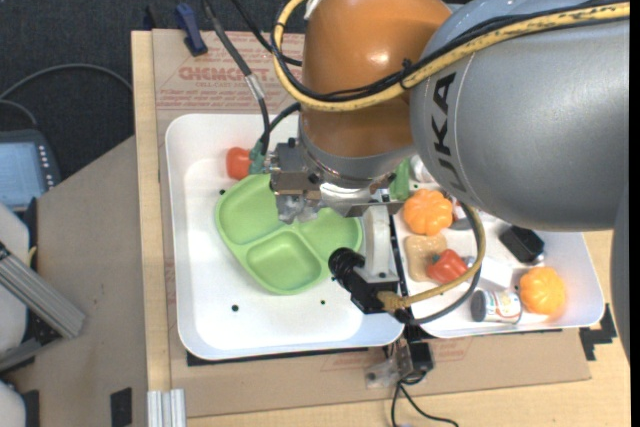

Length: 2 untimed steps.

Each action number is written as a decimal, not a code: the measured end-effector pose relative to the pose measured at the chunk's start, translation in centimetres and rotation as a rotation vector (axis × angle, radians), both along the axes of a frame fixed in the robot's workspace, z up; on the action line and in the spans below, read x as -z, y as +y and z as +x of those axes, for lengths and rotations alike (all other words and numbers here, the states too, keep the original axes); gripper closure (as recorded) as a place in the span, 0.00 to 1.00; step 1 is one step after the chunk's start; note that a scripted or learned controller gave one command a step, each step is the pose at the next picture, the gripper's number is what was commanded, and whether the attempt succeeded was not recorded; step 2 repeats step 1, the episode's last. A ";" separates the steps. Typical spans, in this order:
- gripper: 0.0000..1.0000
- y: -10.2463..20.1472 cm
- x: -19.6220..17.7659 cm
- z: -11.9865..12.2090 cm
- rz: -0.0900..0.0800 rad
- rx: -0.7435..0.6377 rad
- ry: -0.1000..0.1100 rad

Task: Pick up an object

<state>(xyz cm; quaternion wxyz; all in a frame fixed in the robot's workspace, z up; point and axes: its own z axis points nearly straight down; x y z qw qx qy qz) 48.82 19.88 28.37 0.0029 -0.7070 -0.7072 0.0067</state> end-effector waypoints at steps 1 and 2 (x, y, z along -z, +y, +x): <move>1.00 -0.6 -16.4 1.9 0.011 0.000 -0.030; 1.00 -0.6 -16.4 1.9 0.011 0.000 -0.030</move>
